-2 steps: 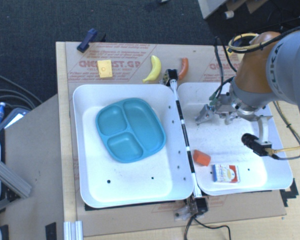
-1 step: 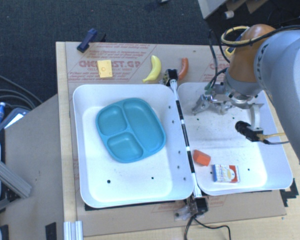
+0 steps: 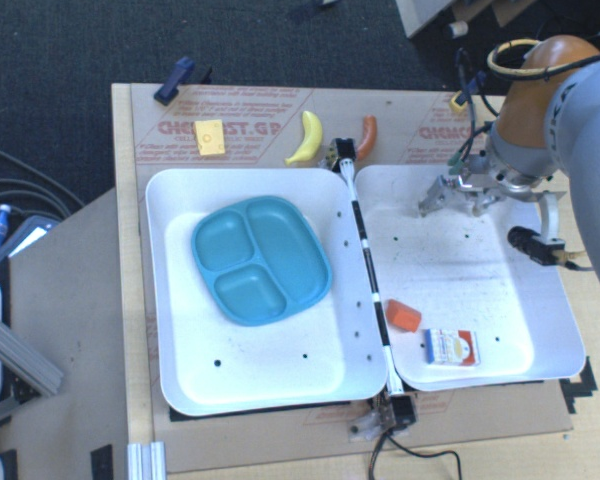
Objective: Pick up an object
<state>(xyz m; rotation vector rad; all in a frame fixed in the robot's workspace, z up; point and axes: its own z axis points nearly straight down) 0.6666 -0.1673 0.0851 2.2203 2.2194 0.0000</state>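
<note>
The claw (image 3: 450,196) hangs over the far part of the right bin (image 3: 540,363), its fingers spread apart with nothing between them. Below it the bin floor is bare. The nearest pickable things lie well apart from it, at the near end of that bin: an orange block (image 3: 404,316) close to the divider, and a small white packet (image 3: 450,347) just beside it. The left bin (image 3: 175,268) holds a blue divided tray (image 3: 261,259). A banana (image 3: 305,138) rests on the counter (image 3: 240,113) beyond the bins. To grasp well, the arm would likely travel toward the near end, centre over the block, and descend with fingers straddling it before closing.
</note>
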